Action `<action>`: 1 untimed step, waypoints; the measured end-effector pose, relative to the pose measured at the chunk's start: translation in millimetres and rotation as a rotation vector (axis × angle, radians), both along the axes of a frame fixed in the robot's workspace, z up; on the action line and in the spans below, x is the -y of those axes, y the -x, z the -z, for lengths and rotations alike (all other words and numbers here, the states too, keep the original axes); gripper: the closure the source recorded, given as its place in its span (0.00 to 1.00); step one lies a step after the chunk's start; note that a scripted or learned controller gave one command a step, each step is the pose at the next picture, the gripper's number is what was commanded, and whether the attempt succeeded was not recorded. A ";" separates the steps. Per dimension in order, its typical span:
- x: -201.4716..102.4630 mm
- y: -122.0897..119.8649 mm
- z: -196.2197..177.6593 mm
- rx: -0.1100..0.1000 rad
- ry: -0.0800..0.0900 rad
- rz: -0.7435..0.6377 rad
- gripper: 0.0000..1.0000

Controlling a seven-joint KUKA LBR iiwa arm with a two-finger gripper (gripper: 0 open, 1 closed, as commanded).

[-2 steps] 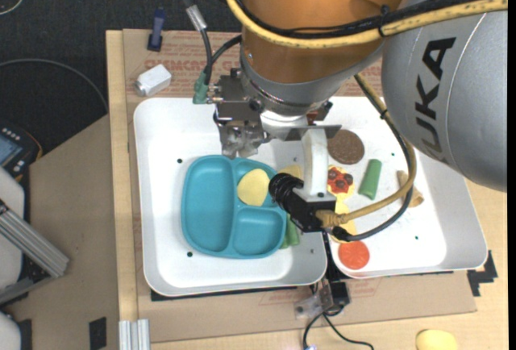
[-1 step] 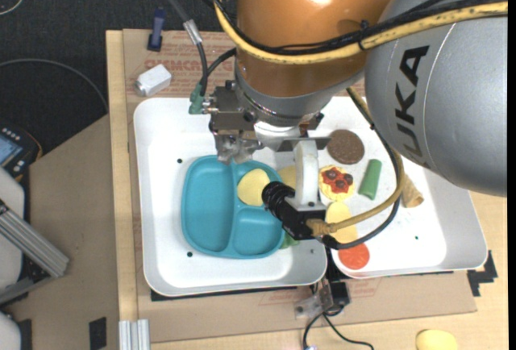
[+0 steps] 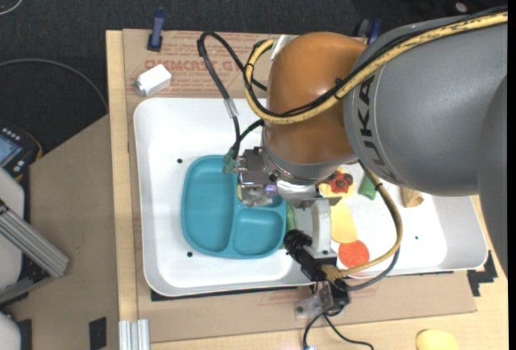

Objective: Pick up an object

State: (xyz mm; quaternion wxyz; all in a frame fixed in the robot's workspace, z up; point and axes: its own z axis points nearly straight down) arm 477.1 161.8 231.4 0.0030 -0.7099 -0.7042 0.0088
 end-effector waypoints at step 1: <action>-67.0 -2.9 -146.3 0.032 -0.018 -0.016 1.00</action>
